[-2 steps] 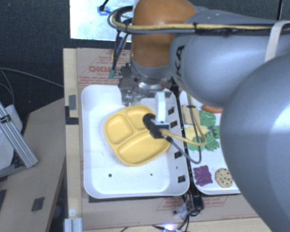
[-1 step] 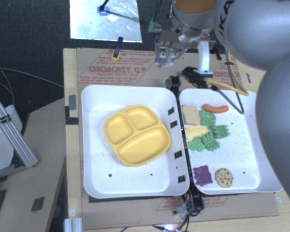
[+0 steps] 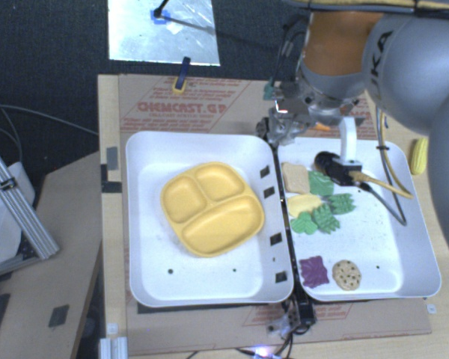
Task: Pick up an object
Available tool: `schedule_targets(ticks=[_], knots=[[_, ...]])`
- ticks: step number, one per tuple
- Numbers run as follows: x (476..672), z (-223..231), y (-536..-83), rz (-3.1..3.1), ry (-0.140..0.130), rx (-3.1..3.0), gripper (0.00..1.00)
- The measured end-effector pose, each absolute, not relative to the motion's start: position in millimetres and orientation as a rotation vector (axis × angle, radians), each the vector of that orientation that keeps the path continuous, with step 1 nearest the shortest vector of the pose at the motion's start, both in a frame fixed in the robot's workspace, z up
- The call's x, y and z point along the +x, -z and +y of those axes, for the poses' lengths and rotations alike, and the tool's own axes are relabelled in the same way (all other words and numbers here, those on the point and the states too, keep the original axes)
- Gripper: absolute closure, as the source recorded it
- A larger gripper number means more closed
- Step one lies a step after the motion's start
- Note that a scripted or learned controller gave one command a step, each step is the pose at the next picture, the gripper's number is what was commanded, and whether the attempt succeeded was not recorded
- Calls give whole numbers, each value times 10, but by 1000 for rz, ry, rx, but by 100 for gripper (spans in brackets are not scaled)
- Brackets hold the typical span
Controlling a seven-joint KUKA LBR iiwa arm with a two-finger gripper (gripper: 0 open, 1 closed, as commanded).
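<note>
My gripper (image 3: pixel 282 131) hangs over the far left corner of the right bin (image 3: pixel 404 253), close to the divider between the bins. Just in front of it lies a tan bread slice (image 3: pixel 293 176). Beside that are a pale yellow piece (image 3: pixel 304 203) and several green leafy pieces (image 3: pixel 323 219). A purple piece (image 3: pixel 313 271) and a chocolate-chip cookie (image 3: pixel 347 274) lie near the bin's front edge. Nothing shows between the gripper's fingers, which the wrist largely hides.
The left bin (image 3: pixel 146 268) holds a yellow divided plate (image 3: pixel 211 207). A yellow object (image 3: pixel 418 155) sits at the right bin's far right rim. The grey arm (image 3: pixel 404 58) crosses above the back of the right bin. Cardboard (image 3: pixel 187 103) lies under both bins.
</note>
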State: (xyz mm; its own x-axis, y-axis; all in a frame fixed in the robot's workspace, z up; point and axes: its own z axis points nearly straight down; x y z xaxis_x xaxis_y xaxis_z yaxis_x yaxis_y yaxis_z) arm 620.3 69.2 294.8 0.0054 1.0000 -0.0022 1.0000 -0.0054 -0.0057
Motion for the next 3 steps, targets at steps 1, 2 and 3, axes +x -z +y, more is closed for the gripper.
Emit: schedule_targets(ticks=[1, 2, 3], knots=[[6505, 924, -3296, -2230, 9, -2219, 100], [6689, 1688, -4816, -2242, 30, -2215, 100], [5780, 953, -4186, -2213, -10, -2223, 100]])
